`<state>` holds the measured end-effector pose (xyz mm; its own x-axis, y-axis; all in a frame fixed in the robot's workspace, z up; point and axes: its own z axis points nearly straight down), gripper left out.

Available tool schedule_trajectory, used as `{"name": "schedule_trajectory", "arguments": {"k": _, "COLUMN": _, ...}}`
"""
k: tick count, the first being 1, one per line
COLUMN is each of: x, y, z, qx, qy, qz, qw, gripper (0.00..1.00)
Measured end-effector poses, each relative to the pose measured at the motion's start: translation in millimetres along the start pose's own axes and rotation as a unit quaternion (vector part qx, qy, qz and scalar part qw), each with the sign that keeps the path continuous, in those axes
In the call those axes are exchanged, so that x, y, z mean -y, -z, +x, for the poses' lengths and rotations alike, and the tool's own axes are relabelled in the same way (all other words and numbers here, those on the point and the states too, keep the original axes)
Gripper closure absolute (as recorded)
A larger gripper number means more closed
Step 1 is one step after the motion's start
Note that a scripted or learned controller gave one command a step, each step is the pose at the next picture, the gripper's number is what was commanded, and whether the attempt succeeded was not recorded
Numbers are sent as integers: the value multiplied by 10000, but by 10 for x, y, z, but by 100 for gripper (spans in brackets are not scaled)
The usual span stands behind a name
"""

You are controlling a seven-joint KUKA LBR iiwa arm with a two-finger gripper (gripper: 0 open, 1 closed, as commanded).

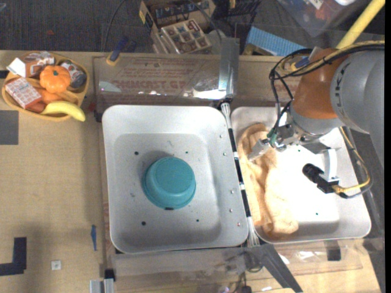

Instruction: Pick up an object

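Whether the gripper [273, 140] is gripping anything cannot be told; it sits low over the upper end of the tan cloth [269, 188]. That cloth lies along the right bin's [348, 224] left side. Left of the cloth, a teal bowl [170, 182] sits overturned in the left bin [122, 133].

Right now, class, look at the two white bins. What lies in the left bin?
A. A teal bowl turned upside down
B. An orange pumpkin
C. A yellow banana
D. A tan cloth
A: the teal bowl sits upside down near the middle of the left bin, while the tan cloth lies in the right bin, and the banana and pumpkin rest in a basket off to the side.
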<state>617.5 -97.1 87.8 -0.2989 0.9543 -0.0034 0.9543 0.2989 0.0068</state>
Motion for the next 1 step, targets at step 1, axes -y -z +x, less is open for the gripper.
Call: {"name": "schedule_trajectory", "arguments": {"k": 1, "x": -17, "y": 86, "z": -10, "qx": 1, "qy": -7, "qz": -19, "qw": 10000, "gripper": 100}}
